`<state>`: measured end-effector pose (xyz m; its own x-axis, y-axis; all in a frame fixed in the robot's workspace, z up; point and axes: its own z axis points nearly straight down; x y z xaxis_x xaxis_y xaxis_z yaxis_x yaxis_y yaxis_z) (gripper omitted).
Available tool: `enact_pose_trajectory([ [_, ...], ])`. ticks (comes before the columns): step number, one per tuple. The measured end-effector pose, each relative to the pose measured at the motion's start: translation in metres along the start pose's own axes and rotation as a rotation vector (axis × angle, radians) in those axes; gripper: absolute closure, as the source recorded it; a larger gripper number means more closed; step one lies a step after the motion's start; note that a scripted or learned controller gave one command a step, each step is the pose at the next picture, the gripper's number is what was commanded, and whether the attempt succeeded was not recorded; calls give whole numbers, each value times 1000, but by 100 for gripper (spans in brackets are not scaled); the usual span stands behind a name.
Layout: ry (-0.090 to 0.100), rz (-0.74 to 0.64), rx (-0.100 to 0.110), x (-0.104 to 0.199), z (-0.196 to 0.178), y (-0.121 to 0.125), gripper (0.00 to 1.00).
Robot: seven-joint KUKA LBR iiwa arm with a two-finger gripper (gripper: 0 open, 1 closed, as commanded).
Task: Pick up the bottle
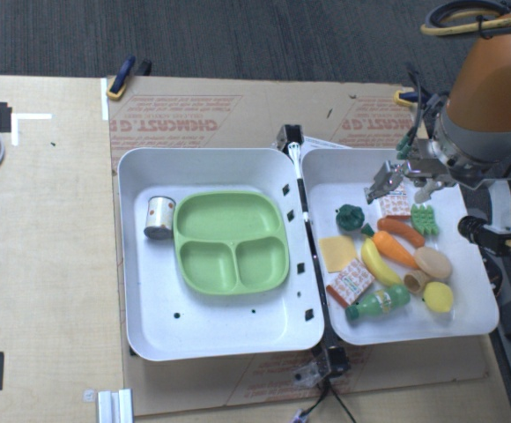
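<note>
While the claw (pixel 386 181) hovers, grip state unreadable, the crowded bottle (pixel 379 304) may slip against the banana (pixel 380 263).

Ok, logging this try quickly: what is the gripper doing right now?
Gripper: above the right bin's far side, holding nothing; open or shut cannot be told. The bottle lies untouched.

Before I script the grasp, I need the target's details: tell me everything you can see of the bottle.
The bottle is small, green and glossy, plastic by its look, with a pale label band around its middle. It lies on its side in the right bin, near the front wall, running left to right and tilted slightly. A red-and-white packet lies against its upper left; the banana is just behind it. The tool is well away, over the bin's back part.
</note>
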<state>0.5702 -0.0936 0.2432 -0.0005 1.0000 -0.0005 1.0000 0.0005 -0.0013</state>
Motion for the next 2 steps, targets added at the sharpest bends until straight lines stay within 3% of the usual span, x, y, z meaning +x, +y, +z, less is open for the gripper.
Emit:
enact_pose_trajectory([
  [1, -1, 1, 0, 0, -9, 0, 100],
  [2, 0, 57, 1, 100, -7, -79, 100],
])
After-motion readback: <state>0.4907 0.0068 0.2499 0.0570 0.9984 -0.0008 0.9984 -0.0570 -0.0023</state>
